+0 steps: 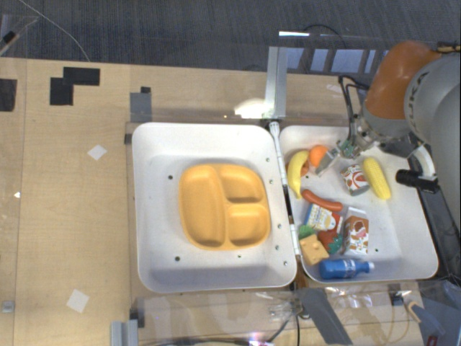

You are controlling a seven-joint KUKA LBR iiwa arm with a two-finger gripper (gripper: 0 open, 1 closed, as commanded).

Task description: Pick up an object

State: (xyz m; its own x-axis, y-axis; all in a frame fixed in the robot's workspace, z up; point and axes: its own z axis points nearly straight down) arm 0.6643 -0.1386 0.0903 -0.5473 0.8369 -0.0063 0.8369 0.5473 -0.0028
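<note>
The right bin point(410, 225) holds several toy foods. A yellow banana point(295, 171) lies by its left wall, with an orange piece point(317, 155) just right of it. Below them lie a red sausage point(322, 200), a blue packet point(317, 215), a cheese wedge point(312, 249) and a blue bottle point(346, 268). A small red-and-white carton point(353, 180) and a yellow corn cob point(377, 178) sit at the upper right. My gripper point(333, 156) hangs low at the bin's far side, right beside the orange piece and above the carton. Nothing shows held in it.
The left bin point(155, 215) carries a yellow divided plate point(223, 205). A metal post point(276, 85) rises behind the wall between the bins. The grey arm with its orange band point(392, 78) covers the right bin's far right corner. A picture card point(356, 235) lies near the bottle.
</note>
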